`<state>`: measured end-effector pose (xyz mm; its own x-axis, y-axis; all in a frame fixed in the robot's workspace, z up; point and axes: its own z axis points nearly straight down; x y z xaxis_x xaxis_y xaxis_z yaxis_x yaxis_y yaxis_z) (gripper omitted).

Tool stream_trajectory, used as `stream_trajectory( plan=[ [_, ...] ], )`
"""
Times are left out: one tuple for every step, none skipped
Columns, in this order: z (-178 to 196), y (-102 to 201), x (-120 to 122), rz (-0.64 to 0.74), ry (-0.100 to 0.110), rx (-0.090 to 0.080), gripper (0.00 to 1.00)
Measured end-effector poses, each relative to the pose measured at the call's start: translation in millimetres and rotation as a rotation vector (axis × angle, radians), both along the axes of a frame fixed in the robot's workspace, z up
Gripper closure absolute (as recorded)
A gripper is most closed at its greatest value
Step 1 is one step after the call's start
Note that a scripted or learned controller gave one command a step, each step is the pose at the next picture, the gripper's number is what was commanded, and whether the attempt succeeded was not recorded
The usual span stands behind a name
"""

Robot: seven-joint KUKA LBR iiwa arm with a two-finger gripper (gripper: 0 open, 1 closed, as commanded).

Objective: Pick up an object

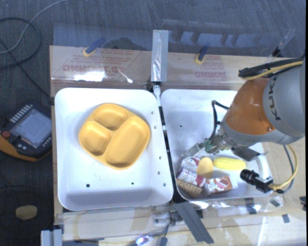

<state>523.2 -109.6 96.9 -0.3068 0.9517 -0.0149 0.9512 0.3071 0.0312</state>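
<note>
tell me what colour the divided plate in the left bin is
Yellow-orange, plain with no pattern; the plate shows clearly in the camera view.

A divided tray (114, 135) is seated in the left bin (66, 188); packets (203, 178) are piled at the right bin's (187, 106) near edge.

Light: bright and even, from above.
Glare: white shine on the clear plastic sheet (100, 76) at 11 o'clock.
Shadows: soft grey ones under the yellow tray (114, 135) and the arm (262, 111).
Sharpness: a bit soft and grainy all over.
Floor: dark (20, 45).
</note>
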Motion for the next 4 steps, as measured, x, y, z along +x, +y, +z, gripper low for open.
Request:
stream_trajectory(
  plan=[
    [-2.2,-12.1,42.1,-0.264,0.017,0.013,0.0],
    [87.4,-16.1,89.8,-0.369,0.034,0.006,0.0],
    [49.4,-76.8,117.4,-0.436,0.035,0.007,0.0],
    [8.6,-60.9,54.4,-0.341,0.037,0.009,0.0]
  ],
)
